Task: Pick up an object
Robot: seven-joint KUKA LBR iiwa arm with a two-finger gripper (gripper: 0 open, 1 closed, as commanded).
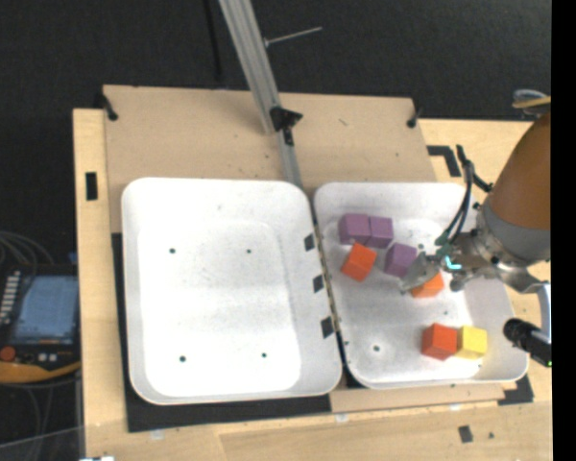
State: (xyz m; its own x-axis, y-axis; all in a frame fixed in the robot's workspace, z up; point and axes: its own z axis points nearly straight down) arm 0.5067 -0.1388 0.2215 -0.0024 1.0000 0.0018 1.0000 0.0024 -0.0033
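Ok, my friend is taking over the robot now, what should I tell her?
Gripper: low in the right white bin, over a small orange block; whether it holds it can't be told.
Same bin: two purple cubes side by side, another purple cube, an orange cube, and an orange-red cube touching a yellow cube.
Done: nothing lifted yet.
Left: grab one block and raise it.

text: none legible | labels: none | numbers: none | signs: none
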